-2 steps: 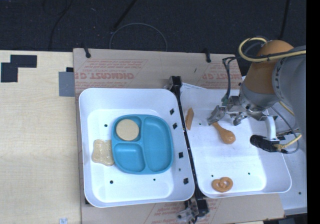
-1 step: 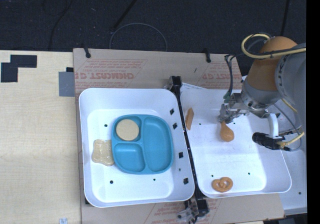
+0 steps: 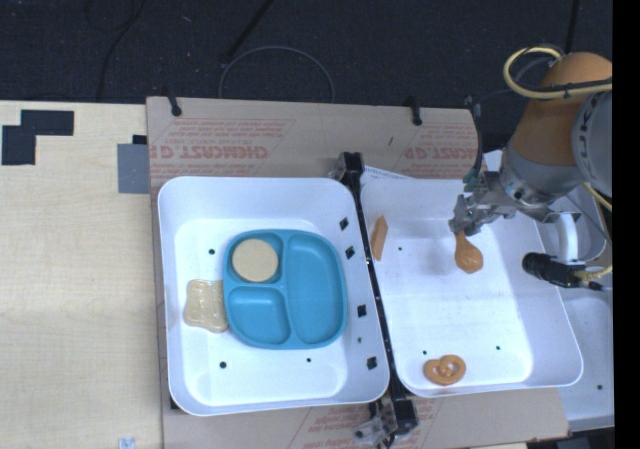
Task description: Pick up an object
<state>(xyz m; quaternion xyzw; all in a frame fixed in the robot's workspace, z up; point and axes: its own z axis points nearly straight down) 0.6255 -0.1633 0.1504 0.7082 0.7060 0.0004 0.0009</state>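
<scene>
My gripper [image 3: 464, 224] hangs over the upper middle of the right bin [image 3: 545, 357], reaching in from the right. A brown drumstick-shaped toy [image 3: 468, 256] sits directly beneath it, its thin end running up between the fingers, which are shut on it. An orange sausage [image 3: 379, 237] lies by the right bin's left wall. A brown pretzel [image 3: 444, 369] rests near that bin's front edge.
The left bin [image 3: 190, 207] holds a blue divided tray [image 3: 300, 297] with a tan round disc [image 3: 254, 260] in its upper-left compartment. A beige waffle piece [image 3: 205, 305] lies against the tray's left side. A black divider [image 3: 365, 277] separates the bins.
</scene>
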